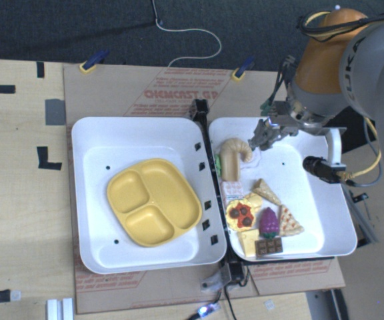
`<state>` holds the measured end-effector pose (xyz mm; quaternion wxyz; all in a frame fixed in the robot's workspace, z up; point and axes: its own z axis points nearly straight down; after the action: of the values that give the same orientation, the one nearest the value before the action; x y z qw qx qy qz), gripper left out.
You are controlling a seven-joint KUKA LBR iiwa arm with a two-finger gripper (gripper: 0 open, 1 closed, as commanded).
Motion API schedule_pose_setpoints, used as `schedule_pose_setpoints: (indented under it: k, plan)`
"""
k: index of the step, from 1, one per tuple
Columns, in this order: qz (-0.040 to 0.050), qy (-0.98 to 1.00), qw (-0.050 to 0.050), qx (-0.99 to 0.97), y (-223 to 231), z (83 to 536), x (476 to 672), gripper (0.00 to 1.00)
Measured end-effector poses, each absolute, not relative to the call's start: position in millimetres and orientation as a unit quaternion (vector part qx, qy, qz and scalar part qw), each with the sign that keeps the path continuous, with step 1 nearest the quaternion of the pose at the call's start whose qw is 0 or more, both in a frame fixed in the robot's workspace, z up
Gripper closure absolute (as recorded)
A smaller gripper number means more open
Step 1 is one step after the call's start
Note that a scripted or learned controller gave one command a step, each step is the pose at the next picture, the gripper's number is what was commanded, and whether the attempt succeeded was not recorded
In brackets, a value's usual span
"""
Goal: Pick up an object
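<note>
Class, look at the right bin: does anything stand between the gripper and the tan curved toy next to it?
Nothing visible does. The gripper hangs just right of the tan curved toy near the right bin's back left corner. The other toy foods lie nearer the front, off that path.

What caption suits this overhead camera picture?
Robot gripper hovers by a tan curved toy among play food in the right bin; yellow tray left.

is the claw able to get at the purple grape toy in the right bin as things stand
Probably yes. The claw hangs over the right bin, and the grape toy lies uncovered on top, though pizza slices crowd its sides.
</note>
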<state>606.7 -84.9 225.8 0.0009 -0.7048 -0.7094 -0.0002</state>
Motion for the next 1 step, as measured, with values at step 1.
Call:
schedule_pose_setpoints:
  k: [1]
  plan:
    - [-0.0001, -0.709, 0.001, -0.705, -44.2, 224.4, 623.3, 1.0]
